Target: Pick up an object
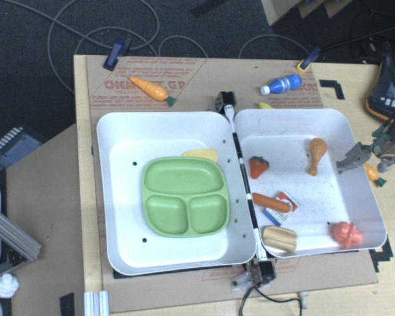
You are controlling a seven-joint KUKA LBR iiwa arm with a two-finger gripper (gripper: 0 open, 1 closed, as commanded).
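The pincer (355, 155) hovers at the right bin's (303, 120) three-o'clock rim, its state impossible to tell, nothing visibly held. The toy drumstick (315, 154), just beside it toward nine o'clock, looks light, rigid and slick; its narrow shaft seems the surest grip.

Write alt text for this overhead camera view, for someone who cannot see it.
Two shallow white bins sit side by side on a bench: the left bin holds a green divided plate, the right bin holds toy food including a strawberry, drumstick and hot dog. A robot hand reaches in at the right bin's far edge. A toy carrot and blue bottle lie behind the bins.
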